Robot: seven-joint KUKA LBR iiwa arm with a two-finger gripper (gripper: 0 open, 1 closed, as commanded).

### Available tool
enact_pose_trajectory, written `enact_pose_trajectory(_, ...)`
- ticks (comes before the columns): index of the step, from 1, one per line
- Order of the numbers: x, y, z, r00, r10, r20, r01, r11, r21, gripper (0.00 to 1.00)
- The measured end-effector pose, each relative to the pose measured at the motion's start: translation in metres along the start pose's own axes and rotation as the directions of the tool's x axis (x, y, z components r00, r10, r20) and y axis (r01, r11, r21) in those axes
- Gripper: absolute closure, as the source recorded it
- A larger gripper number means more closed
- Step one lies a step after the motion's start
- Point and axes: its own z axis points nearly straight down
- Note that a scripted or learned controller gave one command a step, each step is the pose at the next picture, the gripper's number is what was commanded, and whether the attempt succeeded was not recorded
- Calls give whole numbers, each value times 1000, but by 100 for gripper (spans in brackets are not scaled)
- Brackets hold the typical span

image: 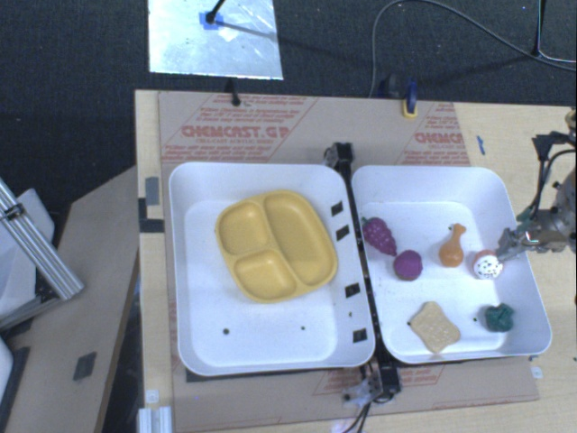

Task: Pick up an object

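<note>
The right bin (424, 188) holds several small objects. A purple bunch of grapes (380, 235) lies at its left, with a purple ball (407, 264) just below it. An orange drumstick-shaped piece (453, 247) stands near the middle. A white ball with dark spots (488, 266) sits at the right wall, a slice of toast (435, 327) lies at the front, and a green lump (498, 317) rests in the front right corner. My gripper (514, 242) reaches in over the right rim, its tip just up and right of the spotted ball and very close to it.
The left bin (198, 332) holds a yellow divided plate (275, 244). A black hinge strip (356, 260) runs between the bins. Cables (545, 165) hang by the arm at the right edge. A shiny sheet (215, 25) lies on the dark floor beyond the bench.
</note>
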Motion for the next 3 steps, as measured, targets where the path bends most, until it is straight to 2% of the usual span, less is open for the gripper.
enact_pose_trajectory(1, 52, -4, 1, 1000, -4, -4, 4, 1000, 6, 100)
enact_pose_trajectory(2, 114, 1, 5, 1000, -6, -5, 6, 1000, 6, 100)
enact_pose_trajectory(3, 164, 13, -6, 1000, -6, -4, 6, 1000, 5, 100)
